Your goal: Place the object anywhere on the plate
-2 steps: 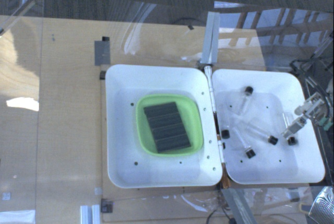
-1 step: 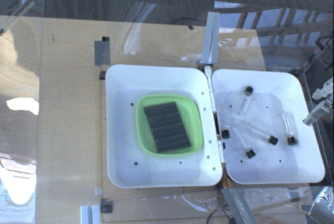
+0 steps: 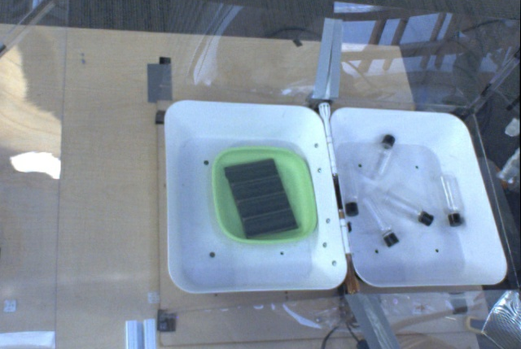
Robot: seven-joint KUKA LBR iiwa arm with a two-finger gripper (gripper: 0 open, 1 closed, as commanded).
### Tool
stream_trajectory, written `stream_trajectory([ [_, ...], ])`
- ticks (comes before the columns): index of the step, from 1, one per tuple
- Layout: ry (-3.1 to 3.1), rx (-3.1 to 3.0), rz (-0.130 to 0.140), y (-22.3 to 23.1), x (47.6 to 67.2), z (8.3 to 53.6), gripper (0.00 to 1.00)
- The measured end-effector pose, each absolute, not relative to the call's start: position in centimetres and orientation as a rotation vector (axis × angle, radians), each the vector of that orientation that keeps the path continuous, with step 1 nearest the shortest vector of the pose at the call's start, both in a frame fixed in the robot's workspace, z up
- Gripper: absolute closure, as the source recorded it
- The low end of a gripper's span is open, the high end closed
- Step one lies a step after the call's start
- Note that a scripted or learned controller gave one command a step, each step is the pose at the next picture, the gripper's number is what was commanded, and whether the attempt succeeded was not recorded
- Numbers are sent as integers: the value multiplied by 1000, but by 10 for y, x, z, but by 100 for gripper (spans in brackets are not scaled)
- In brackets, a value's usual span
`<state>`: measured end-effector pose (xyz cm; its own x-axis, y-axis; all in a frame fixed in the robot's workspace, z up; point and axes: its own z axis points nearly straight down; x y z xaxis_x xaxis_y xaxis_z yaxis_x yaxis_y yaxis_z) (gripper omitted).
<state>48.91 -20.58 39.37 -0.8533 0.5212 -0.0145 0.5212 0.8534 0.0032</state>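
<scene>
A green square plate (image 3: 303, 176) sits in the left white bin (image 3: 187, 176). A dark grey ribbed rectangular block (image 3: 260, 198) lies flat on the plate, slightly turned, covering most of its middle. In the right white bin (image 3: 480, 242) lie several clear tubes with black caps, among them one at the top (image 3: 383, 154), one at the right (image 3: 450, 197) and one near the middle (image 3: 403, 205).
The two bins meet along a raised seam (image 3: 332, 176) at the centre. A grey metal bar (image 3: 328, 63) runs back from the seam. The wooden bench (image 3: 81, 176) spreads to the left, with a small dark bracket (image 3: 160, 80) near the left bin's far corner.
</scene>
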Motion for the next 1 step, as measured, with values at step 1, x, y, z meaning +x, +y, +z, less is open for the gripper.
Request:
stream_trajectory([
  [1, 3093, 468, -3, -204, 489, 368, 0],
])
